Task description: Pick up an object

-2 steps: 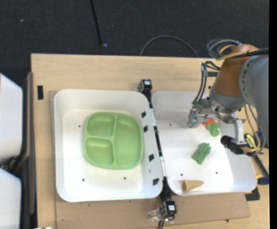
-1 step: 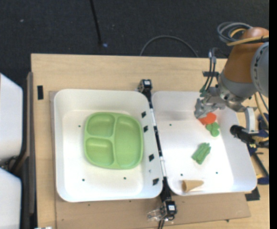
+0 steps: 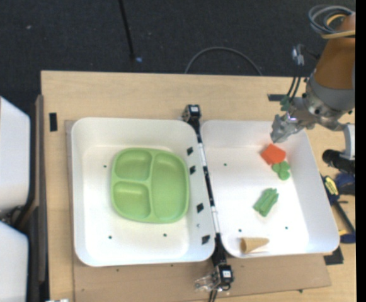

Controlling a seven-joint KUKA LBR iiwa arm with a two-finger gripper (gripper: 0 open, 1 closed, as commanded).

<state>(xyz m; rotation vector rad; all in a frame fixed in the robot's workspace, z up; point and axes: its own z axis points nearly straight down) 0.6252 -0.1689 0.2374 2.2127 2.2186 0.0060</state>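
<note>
The wooden bench (image 3: 138, 93) bears two bins; gripper (image 3: 282, 131) (grip state indiscernible) hangs just above the orange block (image 3: 273, 153).

I see open white floor left of the orange block (image 3: 273, 153), small green piece (image 3: 283, 171), ridged green toy (image 3: 266, 202) and tan cone (image 3: 254, 245).

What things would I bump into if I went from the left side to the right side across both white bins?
Green divided plate in the left bin → tan cone → green toy → orange block in the right bin, with the gripper just above that block.
</note>
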